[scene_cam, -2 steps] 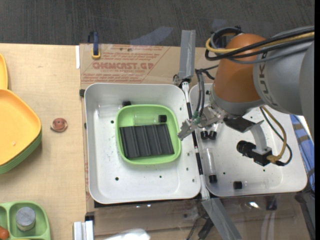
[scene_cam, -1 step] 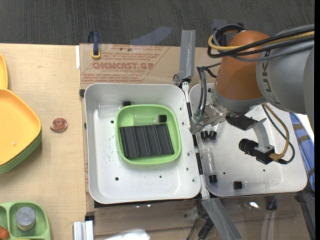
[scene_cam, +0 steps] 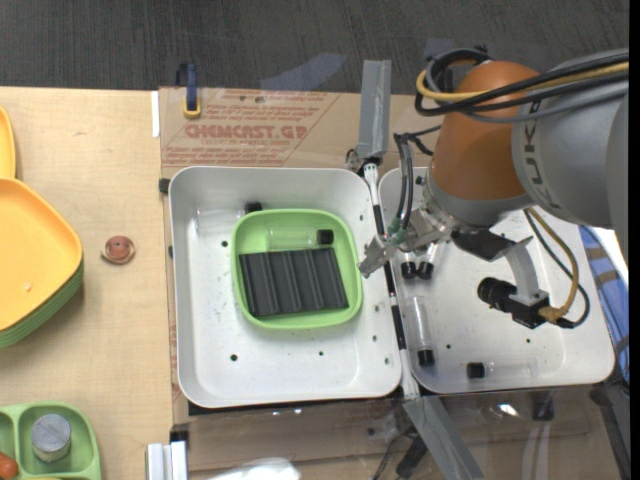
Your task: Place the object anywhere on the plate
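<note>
Far left: stacked yellow dishes (scene_cam: 30,258) on the bench, beside them a small brown disc (scene_cam: 118,250). In the left bin (scene_cam: 200,348): green plate (scene_cam: 243,243) near the middle, with a dark ribbed slab (scene_cam: 292,280) lying flat on it and a small black cube (scene_cam: 325,237) on the plate's upper right. Over the seam between the bins, just beside the plate's right rim: gripper (scene_cam: 400,253), opening impossible to tell, nothing seen held. Above the right bin (scene_cam: 560,348): grey-and-orange arm (scene_cam: 490,138).
</note>
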`<state>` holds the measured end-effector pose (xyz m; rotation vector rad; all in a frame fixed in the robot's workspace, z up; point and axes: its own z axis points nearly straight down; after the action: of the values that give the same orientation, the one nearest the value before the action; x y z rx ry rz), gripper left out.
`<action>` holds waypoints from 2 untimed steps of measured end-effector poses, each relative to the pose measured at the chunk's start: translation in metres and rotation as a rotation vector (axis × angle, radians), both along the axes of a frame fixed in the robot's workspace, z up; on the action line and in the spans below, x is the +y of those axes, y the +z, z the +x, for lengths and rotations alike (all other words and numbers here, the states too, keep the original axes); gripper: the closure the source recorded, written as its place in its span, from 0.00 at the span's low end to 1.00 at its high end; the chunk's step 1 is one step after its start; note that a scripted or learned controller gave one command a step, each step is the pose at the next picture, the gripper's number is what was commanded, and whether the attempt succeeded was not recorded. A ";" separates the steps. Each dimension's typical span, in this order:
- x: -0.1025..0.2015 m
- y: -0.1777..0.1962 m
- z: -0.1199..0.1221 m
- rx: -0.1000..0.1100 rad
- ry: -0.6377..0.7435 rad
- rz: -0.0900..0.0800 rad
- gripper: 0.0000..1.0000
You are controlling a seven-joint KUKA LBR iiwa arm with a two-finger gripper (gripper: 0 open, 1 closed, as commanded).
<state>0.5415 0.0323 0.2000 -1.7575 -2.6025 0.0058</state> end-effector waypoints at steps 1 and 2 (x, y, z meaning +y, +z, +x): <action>0.049 0.057 0.076 -0.004 0.053 0.001 0.00; 0.049 0.066 0.077 -0.005 0.057 -0.002 1.00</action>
<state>0.6181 0.0810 0.2657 -1.6851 -2.6560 0.0037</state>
